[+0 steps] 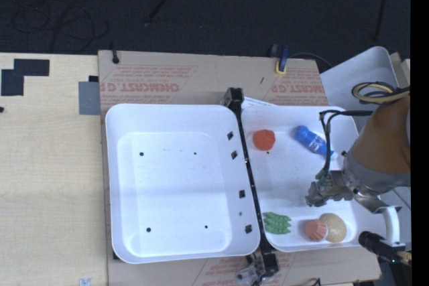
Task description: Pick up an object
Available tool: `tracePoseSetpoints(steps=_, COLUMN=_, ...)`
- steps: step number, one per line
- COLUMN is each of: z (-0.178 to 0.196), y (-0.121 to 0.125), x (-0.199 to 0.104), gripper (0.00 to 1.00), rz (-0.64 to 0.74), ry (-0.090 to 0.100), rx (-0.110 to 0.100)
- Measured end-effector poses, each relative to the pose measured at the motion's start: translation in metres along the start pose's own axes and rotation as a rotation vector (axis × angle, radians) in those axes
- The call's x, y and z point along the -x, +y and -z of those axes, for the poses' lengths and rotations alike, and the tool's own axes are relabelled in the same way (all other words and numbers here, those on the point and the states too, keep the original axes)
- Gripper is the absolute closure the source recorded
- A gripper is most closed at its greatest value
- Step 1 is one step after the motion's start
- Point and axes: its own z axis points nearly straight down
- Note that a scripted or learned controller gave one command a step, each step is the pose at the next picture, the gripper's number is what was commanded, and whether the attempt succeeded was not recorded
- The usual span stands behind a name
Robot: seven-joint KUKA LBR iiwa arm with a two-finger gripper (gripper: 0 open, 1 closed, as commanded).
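I cannot tell the gripper's (320, 196) state; the pink-and-cream shell (326, 228) at its five o'clock looks light, rigid and rounded, best pinched across its middle.

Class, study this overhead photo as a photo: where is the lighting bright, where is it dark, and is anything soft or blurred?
Camera view: the two white bins are brightly and evenly lit, with only faint shadows; the floor beyond the bench is nearly black; the gripper and the small items, like the orange piece, look soft and low in detail.
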Motion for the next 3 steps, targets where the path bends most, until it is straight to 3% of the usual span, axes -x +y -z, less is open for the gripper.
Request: tracePoseSetpoints(steps=3, z=0.028, y=0.0, x=0.002, gripper=1.0, rz=-0.009, ry=0.003, rx=-0.005)
